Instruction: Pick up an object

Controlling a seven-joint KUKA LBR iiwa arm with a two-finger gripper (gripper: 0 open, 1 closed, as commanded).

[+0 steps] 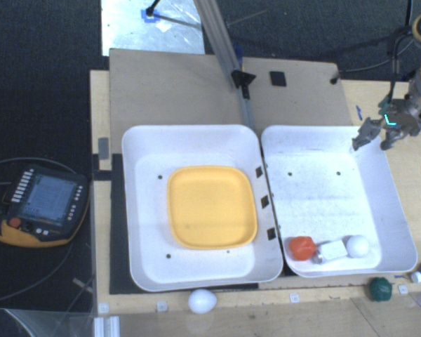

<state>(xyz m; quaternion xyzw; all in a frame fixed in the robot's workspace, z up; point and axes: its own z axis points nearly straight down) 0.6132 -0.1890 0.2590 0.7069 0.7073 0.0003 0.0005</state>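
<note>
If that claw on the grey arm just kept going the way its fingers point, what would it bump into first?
The two-finger gripper hangs at the top right corner of the right shallow white bin, pointing down and left. It would probably meet that bin's bare floor first, well short of the small objects at the bin's near edge. Depth is hard to judge.

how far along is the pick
Nothing looks done yet. The two-finger gripper hangs open over the right white bin's upper right rim, holding nothing. The red block, white cylinder and white ball lie at the bin's near edge. Reaching, grasping and lifting remain.
</note>
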